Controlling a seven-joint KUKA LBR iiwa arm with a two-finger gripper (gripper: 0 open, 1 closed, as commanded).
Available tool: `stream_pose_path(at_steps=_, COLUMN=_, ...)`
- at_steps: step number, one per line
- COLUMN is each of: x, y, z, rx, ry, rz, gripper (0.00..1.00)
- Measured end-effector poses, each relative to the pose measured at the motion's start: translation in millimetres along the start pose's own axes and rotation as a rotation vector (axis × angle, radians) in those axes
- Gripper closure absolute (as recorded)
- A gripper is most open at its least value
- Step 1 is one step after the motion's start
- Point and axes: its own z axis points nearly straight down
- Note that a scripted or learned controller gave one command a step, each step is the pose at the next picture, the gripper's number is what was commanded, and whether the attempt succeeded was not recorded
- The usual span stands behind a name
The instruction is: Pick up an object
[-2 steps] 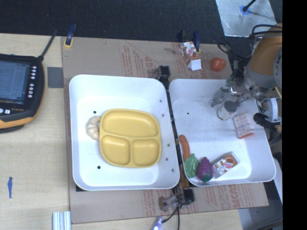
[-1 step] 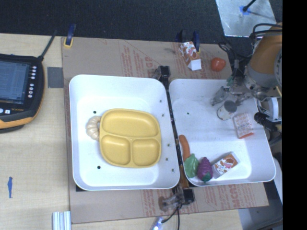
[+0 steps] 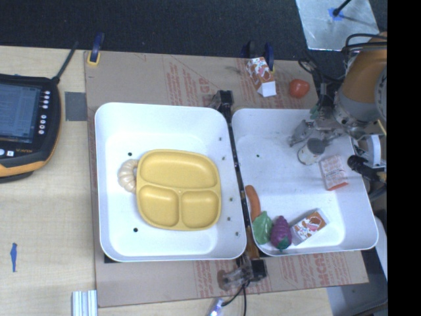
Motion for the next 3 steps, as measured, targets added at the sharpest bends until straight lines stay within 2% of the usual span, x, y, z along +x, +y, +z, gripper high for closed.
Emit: stream_pose_path(at_steps=3, x=0.0, y=0.0, z=0.0, rx=0.000, ry=0.000, rz=0.000, gripper=0.00)
